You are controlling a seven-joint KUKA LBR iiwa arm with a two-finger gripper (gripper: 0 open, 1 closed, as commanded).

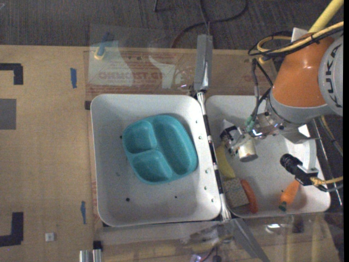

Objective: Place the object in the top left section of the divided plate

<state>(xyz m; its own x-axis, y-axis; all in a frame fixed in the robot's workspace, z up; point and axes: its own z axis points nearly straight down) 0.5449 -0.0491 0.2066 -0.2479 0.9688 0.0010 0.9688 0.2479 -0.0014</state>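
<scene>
White letters "KU" stood on the arm [305, 81], above its orange band; other print was unreadable.

Table [43, 168]: tan top, black corner marks at its left edge, blue tape bits.
Left bin [109, 201]: white, shallow, dark specks on its floor.
Right bin [267, 201]: white, touching the left bin along a metal strip.
Plastic sheet [136, 64]: clear, flat on the table just behind the left bin.
Cables [218, 4]: dark loops on the grey floor beyond the table.
</scene>
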